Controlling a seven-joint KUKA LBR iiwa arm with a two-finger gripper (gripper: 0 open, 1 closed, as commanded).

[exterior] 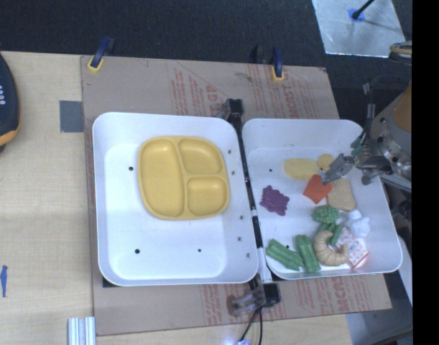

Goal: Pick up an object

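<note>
The gripper [343, 165] hovers low over the right bin [276, 139], but I honestly can't tell its state at this size. Just beside its tip sits the orange block [317, 189], which looks light, rigid and easy to pinch across its flat sides. Neighbours crowd its right; the left side has room.

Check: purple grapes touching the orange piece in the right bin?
Apart. Camera view shows bare white bin floor between the purple grapes and the orange piece.

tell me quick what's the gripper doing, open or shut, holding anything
gripper: over the right bin, low by the orange piece; open or shut cannot be told.
</note>
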